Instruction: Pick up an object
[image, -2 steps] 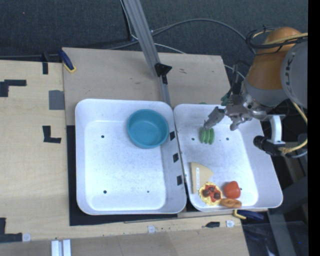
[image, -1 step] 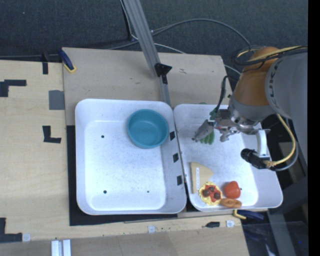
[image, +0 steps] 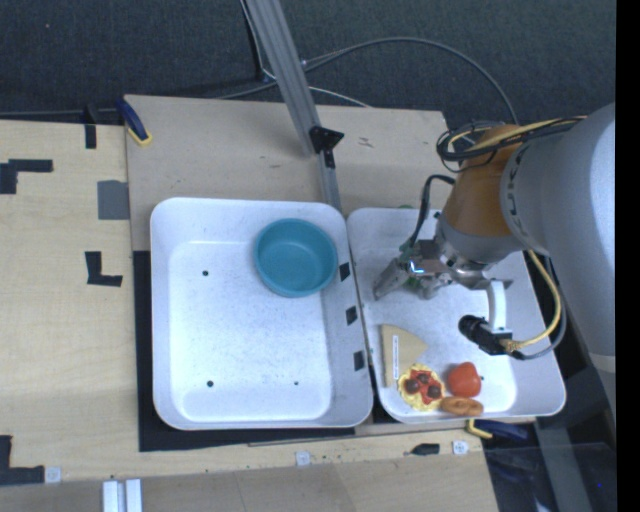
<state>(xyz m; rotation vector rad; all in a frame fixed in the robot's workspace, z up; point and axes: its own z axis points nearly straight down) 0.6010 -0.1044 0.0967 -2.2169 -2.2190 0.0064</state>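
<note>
Nearest the camera, in the front corner of the right bin (image: 540, 405), lie a pizza slice (image: 410, 368), a tomato (image: 463, 379) just right of it, and a small orange piece (image: 461, 406) touching the tomato's front. Behind the pizza slice, my fingers (image: 400, 278) reach over the bin floor, pointing toward the bin's left wall; whether they are apart or together I cannot tell. Farther left, a blue bowl (image: 296, 257) sits at the back of the left bin (image: 170, 300). The worktop (image: 60, 200) spreads beyond.

Light wood bench (image: 60, 330), black tape marks (image: 97, 270), dark carpet (image: 120, 45).
</note>
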